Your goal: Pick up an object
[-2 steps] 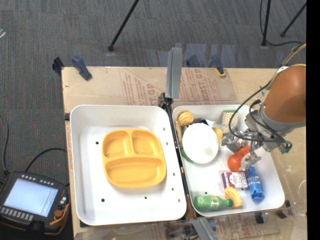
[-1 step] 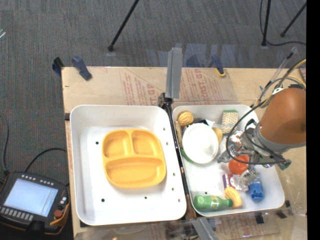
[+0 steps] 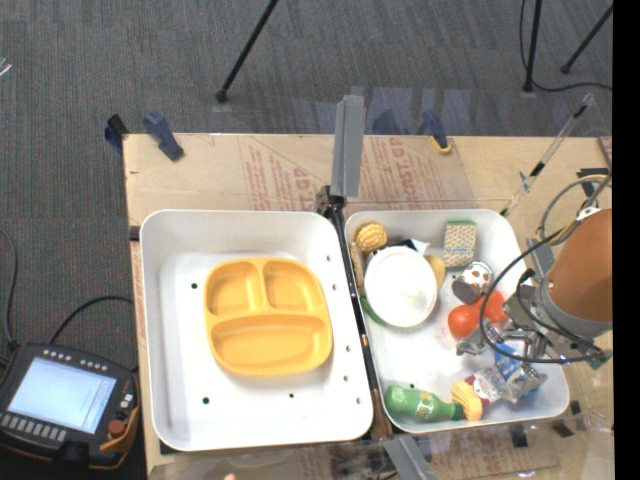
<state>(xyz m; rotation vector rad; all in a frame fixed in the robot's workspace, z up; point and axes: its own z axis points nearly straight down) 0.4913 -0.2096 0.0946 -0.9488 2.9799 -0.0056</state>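
My gripper (image 3: 497,342) is down in the right bin (image 3: 440,420), at its right side. It sits just below a red tomato-like ball (image 3: 463,321) and above a crumpled silver and blue packet (image 3: 505,383). A green bottle (image 3: 423,403) lies along the bin's front wall with a yellow toy (image 3: 466,399) at its right end. A white bowl (image 3: 400,286) fills the bin's middle. Behind it are a tan ridged ball (image 3: 371,236) and a green patterned block (image 3: 460,240). A small grey and white toy (image 3: 472,280) lies right of the bowl. The arm's wrist hides the bin's right edge.
The left bin (image 3: 165,328) holds a yellow divided plate (image 3: 268,315). A grey post (image 3: 347,153) stands behind the gap between the bins. Cables loop around the orange band (image 3: 598,268) of the arm. A teach pendant (image 3: 65,398) lies on the floor at left.
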